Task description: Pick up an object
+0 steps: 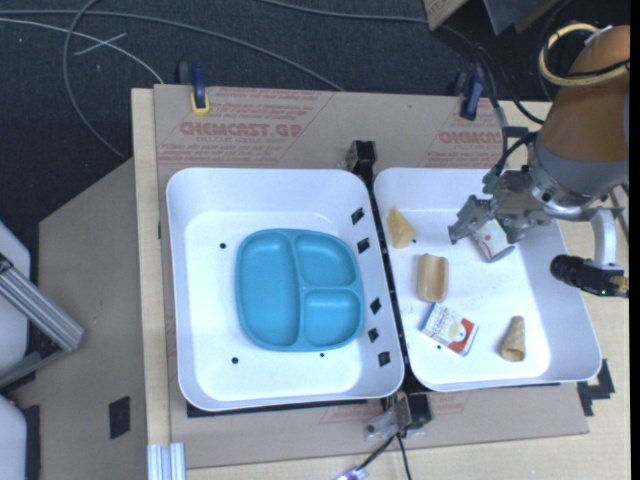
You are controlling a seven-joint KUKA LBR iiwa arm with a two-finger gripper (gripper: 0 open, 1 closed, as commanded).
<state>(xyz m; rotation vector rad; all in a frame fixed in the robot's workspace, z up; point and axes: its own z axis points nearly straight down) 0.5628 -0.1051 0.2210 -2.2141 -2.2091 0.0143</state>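
Note:
My gripper [478,238] hangs over the upper middle of the right bin [560,353], open, with nothing between its fingers. Just left of it lies a yellowish wedge [400,228]. A tan bread-like roll [432,276] rests below and to the left of the gripper. Further toward the front sit a small white, red and blue packet [447,328] and a tan cone [513,339]. None of these touches the gripper.
The left bin [190,268] holds a blue divided plate [298,288]. A black divider with clips [375,268] runs between the bins. The arm [590,118] reaches in from the upper right.

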